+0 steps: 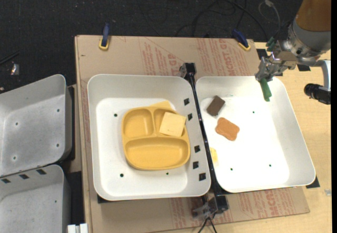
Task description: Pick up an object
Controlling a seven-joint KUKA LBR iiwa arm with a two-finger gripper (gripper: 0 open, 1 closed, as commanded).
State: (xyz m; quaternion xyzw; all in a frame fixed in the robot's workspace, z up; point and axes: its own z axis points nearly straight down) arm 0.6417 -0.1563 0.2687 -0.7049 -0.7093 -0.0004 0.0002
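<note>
The gripper [267,75] hangs above the far right corner of the right bin [295,137] and pinches a small green stick [266,90] between its closed fingers, the stick pointing down, lifted over the bin floor. On that floor, at the left, lie a brown block [215,105] and an orange piece [227,129]. In the left bin [105,174] a yellow divided tray [152,145] carries a pale yellow block [172,124]

I see open white floor across most of the right bin [274,142]; only the brown block [215,105] and orange piece [227,128] (both near the divider) obstruct. The yellow tray [152,152] crowds the left bin [105,137].
</note>
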